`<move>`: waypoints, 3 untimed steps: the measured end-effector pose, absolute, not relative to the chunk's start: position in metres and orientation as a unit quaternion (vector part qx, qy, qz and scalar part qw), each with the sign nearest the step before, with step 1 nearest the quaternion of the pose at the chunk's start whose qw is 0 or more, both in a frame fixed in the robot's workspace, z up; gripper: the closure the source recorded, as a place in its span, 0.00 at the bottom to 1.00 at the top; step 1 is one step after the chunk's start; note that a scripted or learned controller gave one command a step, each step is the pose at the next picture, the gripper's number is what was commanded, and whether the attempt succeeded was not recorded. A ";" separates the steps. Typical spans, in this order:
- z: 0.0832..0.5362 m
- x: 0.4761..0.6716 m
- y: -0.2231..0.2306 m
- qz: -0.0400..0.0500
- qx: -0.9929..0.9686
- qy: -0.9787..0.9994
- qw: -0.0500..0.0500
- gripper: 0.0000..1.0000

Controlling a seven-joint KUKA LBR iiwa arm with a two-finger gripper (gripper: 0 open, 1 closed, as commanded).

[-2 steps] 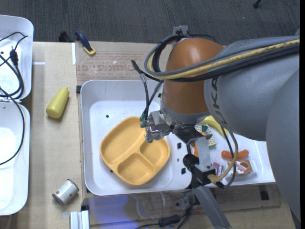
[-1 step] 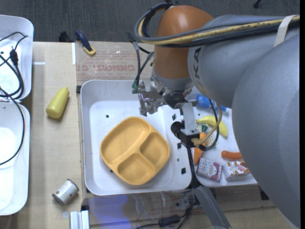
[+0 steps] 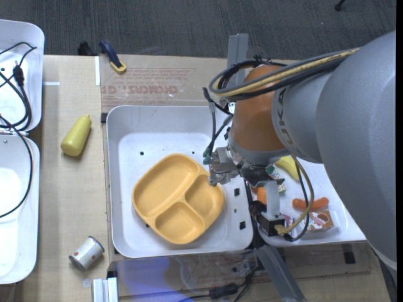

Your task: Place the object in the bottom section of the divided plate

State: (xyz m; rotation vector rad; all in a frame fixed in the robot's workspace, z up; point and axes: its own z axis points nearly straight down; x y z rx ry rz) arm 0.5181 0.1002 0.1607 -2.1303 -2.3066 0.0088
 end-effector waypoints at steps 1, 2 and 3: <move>0.109 0.549 0.153 -0.008 -0.688 -0.726 -0.006 1.00; 0.122 0.561 0.133 0.001 -0.635 -0.772 0.000 1.00; 0.177 0.528 0.191 0.001 -0.553 -0.833 0.000 1.00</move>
